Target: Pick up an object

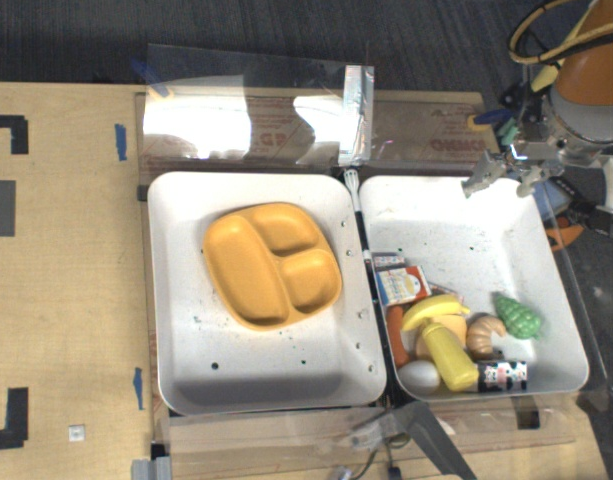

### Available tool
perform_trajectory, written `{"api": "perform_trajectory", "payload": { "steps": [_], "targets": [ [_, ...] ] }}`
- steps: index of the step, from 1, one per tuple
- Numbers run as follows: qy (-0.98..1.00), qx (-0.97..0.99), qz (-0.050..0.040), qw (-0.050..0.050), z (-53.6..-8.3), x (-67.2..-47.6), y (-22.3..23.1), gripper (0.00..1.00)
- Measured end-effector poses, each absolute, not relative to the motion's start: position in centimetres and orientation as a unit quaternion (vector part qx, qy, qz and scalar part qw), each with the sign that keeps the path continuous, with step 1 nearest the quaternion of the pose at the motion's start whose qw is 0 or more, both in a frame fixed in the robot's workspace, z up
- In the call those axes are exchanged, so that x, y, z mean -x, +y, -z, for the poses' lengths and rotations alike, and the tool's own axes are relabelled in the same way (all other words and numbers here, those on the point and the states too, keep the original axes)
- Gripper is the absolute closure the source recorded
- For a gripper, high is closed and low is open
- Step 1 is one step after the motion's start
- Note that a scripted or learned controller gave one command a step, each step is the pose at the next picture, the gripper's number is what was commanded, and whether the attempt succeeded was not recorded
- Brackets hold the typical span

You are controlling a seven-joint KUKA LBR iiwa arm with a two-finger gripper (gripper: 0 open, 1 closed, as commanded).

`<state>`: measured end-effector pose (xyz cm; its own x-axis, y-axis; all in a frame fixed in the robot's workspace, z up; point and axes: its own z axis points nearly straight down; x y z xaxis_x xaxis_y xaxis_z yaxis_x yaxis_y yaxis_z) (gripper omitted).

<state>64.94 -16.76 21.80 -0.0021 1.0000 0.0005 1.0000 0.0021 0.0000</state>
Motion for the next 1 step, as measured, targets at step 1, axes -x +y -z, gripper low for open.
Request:
{"api": "perform_trajectory", "payload": {
  "steps": [1],
  "targets": [
    [-0.662,0.749,-0.0015,0.002,-15.54,-58.35,-17.69,0.00]
  ]
}}
